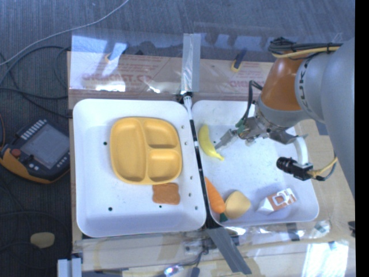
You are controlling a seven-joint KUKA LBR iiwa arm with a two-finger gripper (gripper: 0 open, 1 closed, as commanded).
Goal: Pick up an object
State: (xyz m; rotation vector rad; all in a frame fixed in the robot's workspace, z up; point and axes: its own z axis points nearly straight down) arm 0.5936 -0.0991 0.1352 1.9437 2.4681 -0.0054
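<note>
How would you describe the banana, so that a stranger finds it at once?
Look in the right bin, along its left wall. The banana lies there near the top, just left of the gripper. It is plain yellow and curved, unlike the orange carrot lower down.

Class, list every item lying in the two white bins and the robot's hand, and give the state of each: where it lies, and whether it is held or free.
yellow divided tray: flat in left bin, free.
toast slice: flat in left bin, beside the tray's near edge, free.
banana: lying in right bin by the divider, free.
carrot: lying in right bin, free.
pale yellow fruit: beside the carrot, free.
small carton: on its side, right bin, free.
hand: just right of the banana, holding nothing.
</note>
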